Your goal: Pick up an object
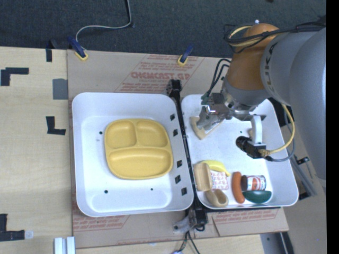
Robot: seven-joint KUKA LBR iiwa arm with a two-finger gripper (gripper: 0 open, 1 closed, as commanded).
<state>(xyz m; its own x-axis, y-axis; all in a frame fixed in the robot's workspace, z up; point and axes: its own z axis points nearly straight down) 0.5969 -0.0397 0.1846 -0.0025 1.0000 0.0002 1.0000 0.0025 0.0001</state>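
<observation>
the hand sits low in the upper left part of the right bin, and a small tan, wedge-shaped object lies right at its tip, touching or nearly so, just toward the divider between the bins. whether the hand is released or clenched cannot be told from this view; the metal parts crowd together there and the object is not plainly seen between them, so no grasp can be claimed. the tan object looks blunt and matte, like a toy bread piece or a wooden block, with its long axis running roughly up and down in the camera view, slightly tilted. that is likely the thing to go for, since it lies directly under and left of the hand. the other candidates sit well apart along the near edge of the same bin: a yellow banana, a tan bun-like piece, a patterned packet, a red sausage shape, a small can and a dark green rounded thing, all crowded and touching, harder to separate. the left bin holds a glossy yellow divided plate, smooth plastic with three compartments, flat and awkward to pinch.
</observation>
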